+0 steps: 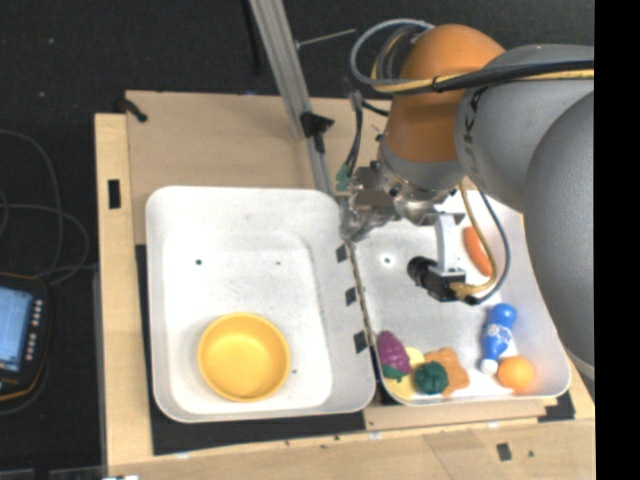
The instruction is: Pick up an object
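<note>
My gripper (354,218) hangs low at the near-left corner of the right bin (395,258), right by the rim shared with the left bin; nothing shows in it. The grey arm with its orange band (440,63) covers much of the right bin's back. Along that bin's front edge lie a purple grape bunch (392,353), a green toy (431,376), an orange piece (456,366), a blue-and-white bottle (498,333) and an orange ball (516,373). An orange carrot-like piece (478,251) lies by the arm.
A yellow bowl (243,356) sits at the front of the left bin (180,228). A black fitting with cables (436,276) hangs off the arm over the right bin. A slanted metal rail (285,58) runs down to the bins' shared rim.
</note>
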Robot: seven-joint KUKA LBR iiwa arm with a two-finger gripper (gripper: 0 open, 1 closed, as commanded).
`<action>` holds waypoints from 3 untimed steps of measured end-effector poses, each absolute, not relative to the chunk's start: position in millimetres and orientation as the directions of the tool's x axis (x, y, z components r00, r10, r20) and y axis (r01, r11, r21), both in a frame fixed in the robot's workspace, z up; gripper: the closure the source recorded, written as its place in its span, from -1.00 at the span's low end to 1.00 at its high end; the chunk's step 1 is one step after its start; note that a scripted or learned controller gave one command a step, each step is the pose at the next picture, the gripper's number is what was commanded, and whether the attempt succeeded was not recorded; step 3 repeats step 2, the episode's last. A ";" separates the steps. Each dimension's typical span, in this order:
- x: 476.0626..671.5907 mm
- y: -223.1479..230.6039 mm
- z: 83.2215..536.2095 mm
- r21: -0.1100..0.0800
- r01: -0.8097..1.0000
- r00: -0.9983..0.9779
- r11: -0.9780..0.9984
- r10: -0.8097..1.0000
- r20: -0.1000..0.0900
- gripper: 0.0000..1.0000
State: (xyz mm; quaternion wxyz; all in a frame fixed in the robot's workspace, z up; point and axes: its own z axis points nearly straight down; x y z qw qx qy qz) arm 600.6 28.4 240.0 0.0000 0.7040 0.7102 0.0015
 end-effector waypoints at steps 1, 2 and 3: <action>591.6 86.9 246.0 0.002 1.000 -0.009 0.009 1.000 0.002 1.00; 592.0 82.6 245.6 0.001 1.000 -0.003 0.003 1.000 0.000 -1.00; 592.0 82.6 245.6 0.001 1.000 -0.003 0.003 1.000 0.000 -1.00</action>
